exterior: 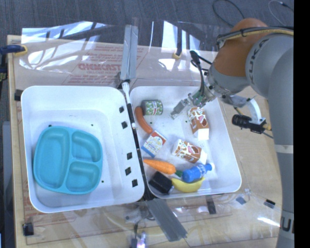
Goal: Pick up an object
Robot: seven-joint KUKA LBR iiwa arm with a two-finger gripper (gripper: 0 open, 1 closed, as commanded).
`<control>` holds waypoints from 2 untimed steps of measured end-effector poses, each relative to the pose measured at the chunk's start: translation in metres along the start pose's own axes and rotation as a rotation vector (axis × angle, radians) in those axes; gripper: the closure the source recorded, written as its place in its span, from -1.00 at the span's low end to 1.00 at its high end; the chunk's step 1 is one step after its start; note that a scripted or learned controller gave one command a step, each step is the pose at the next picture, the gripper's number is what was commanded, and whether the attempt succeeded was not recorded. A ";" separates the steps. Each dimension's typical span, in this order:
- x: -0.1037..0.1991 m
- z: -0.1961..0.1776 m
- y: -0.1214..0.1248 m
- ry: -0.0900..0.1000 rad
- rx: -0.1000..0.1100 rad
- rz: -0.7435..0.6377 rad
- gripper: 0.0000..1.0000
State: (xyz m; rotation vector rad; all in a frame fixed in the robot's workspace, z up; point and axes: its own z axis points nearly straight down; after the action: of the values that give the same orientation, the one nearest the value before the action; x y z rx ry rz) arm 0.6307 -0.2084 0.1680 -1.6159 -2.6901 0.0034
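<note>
The right bin (225,143) serves as the landmark here, and it holds nine loose things. There are two brown-and-white cartons: one carton (199,121) lies near the bin's far right side, the other carton (188,151) sits near its middle. One small blue-and-orange box (154,143) lies left of centre, one green can (152,107) stands toward the far left corner, and one sausage (142,119) runs along the left wall. Toward the near side lie one carrot (160,165), one black block (160,183), one banana (188,185) and one blue bottle (196,171) resting on the banana. The gripper (188,103) hangs over the bin's far part, just beside the upper carton, its two fingers spread apart with nothing between them. Left of this bin, the other bin (41,99) holds one blue divided tray (67,159).
</note>
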 end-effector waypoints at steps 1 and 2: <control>0.010 -0.061 -0.021 -0.001 -0.002 -0.008 -1.00; -0.001 0.006 -0.001 0.001 0.002 0.005 -1.00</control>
State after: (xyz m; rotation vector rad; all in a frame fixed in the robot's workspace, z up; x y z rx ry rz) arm 0.6305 -0.2096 0.1622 -1.6213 -2.6848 0.0047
